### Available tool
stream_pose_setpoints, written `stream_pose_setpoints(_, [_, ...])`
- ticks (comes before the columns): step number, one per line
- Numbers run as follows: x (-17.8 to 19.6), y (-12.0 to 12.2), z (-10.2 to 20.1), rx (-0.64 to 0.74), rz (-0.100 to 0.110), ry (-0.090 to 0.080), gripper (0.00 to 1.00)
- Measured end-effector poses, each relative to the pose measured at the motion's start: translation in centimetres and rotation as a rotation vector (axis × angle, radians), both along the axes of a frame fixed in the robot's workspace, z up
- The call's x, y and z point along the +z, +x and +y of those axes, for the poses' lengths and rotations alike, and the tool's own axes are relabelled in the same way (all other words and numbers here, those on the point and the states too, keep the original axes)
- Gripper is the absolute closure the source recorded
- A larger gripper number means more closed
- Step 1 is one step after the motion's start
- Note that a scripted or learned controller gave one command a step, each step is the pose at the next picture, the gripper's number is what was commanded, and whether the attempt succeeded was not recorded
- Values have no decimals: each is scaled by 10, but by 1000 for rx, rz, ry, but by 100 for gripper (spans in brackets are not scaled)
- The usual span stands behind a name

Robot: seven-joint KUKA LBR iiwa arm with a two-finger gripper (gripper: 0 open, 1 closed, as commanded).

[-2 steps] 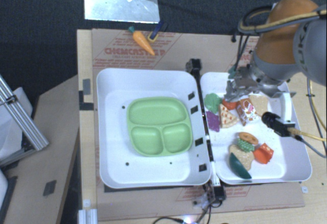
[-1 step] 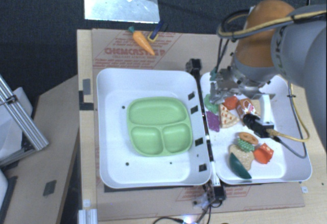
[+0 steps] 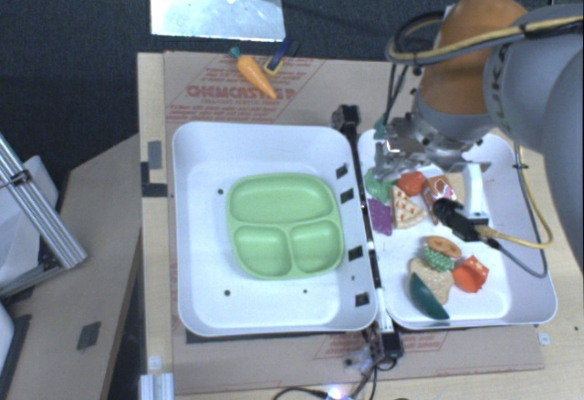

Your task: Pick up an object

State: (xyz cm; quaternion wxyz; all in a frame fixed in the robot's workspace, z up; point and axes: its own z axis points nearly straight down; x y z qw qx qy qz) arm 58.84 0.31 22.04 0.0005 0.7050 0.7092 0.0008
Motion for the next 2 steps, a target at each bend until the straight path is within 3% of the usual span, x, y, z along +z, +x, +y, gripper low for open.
stream_pose_setpoints(2, [-5, -6, -5, -5, 1, -1, 100])
